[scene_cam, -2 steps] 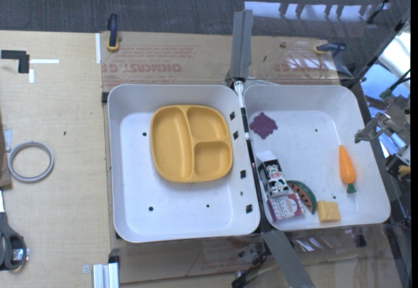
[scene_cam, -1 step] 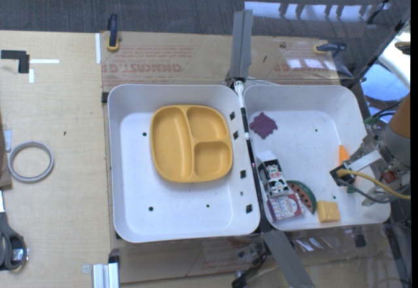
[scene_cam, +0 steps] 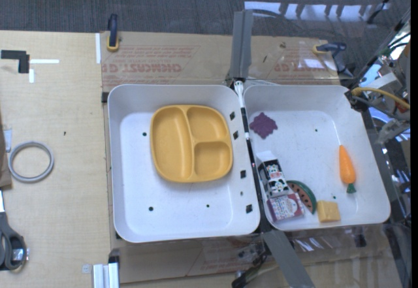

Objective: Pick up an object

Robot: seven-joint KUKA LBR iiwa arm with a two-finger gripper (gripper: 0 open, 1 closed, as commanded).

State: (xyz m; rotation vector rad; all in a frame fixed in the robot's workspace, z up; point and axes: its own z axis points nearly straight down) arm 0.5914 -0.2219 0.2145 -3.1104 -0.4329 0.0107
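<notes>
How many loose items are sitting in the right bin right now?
5: a purple piece near the back left, a carrot at the right, a small carton at the left, a watermelon slice beside it, and a yellow block at the front. None looks hidden.

Two white bins (scene_cam: 124, 169) are showing small dark dots across their floors. A yellow-orange divided plate (scene_cam: 192, 143) is sitting in one. In the other, a purple piece (scene_cam: 263, 125), an orange carrot (scene_cam: 346, 164) tipped with green, a tan block (scene_cam: 328, 212), a red and green watermelon slice (scene_cam: 305, 195) with dark seeds, and a black-and-white printed carton (scene_cam: 274, 179) are lying. A grey tape ring (scene_cam: 29, 161) is resting on the pale wood bench (scene_cam: 52, 215).
</notes>
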